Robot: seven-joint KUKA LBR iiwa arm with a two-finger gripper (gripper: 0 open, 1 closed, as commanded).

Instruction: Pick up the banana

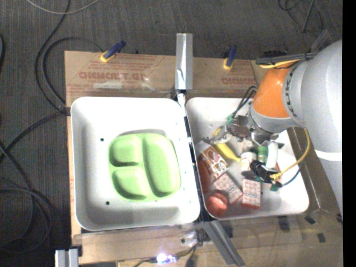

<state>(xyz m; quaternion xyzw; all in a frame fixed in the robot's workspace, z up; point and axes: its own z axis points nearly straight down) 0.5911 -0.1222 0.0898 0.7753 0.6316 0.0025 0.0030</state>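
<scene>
The tool (240, 128) hangs low inside the right bin (295, 202), its wrist bent downward, apparently so it can reach the clutter from above. Whether it is released or clenched cannot be told. The banana (226, 150) lies just below the tool, a yellow strip wedged among a patterned box (213, 160), two small cartons (245, 192) and a red fruit (217, 203) further down. Well to the tool's left, the green divided tray (146, 164) sits alone in the left bin (83, 143).
</scene>
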